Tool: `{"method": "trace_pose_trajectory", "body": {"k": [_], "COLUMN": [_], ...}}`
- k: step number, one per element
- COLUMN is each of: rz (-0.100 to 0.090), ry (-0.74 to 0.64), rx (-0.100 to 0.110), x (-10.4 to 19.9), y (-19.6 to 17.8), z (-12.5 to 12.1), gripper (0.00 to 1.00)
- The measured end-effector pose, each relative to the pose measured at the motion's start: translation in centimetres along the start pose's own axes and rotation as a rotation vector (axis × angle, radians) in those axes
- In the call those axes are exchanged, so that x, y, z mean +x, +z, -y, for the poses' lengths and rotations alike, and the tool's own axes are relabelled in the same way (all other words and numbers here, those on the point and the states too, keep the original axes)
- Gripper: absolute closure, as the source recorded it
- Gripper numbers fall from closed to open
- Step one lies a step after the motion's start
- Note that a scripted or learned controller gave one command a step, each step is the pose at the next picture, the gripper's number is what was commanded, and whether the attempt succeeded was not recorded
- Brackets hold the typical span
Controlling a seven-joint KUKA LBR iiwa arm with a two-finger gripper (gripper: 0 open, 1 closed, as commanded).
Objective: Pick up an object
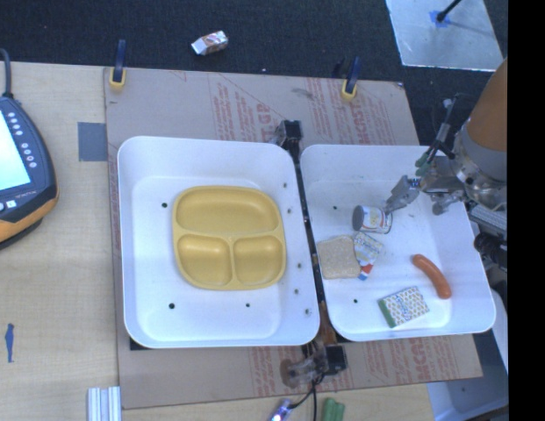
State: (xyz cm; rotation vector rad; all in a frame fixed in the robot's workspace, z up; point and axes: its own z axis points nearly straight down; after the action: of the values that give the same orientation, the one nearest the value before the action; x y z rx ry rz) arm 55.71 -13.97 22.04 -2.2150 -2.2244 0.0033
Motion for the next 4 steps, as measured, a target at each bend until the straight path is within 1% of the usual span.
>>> {"method": "trace_pose_trajectory", "body": {"k": [1,2,3,4], "rz": [0.001,0.0,0.0,-0.002], "ry": [-0.001,0.001,0.001,0.0], "rx": [0.003,-0.003,-0.003,-0.002], "x": [3.7,-0.4,-0.4,10.6], "y": [12.3,12.5,11.4,2.8], "z": [0.2,-5.5,-5.5,-6.3], "gripper": [0.0,0.0,1.0,1.0]}}
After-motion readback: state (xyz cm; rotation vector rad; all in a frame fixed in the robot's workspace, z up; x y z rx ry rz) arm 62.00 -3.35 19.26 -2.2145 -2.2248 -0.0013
